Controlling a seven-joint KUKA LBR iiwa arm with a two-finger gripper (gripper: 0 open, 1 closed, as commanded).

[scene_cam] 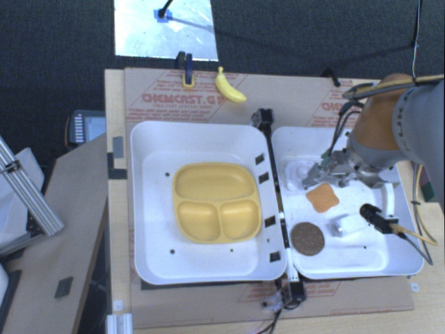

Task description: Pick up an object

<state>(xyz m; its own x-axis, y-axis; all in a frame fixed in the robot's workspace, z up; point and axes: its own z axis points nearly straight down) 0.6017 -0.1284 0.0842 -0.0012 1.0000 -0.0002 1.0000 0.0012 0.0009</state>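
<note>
Left bin (149, 186): yellow divided tray (215, 202) at centre.
Bench (292, 92), far edge: banana (230, 88).
Right bin (361, 259): brown disc (307, 238) near front-left corner; orange piece (322, 198) mid-bin; small white block (340, 225) right of disc.
Gripper (321, 175): over right bin, just beyond orange piece; finger state cannot be told.

"CHEMCAST" printed in red on brown board (167, 97) behind bins; repeated at right, partly hidden; smaller print unreadable
</note>
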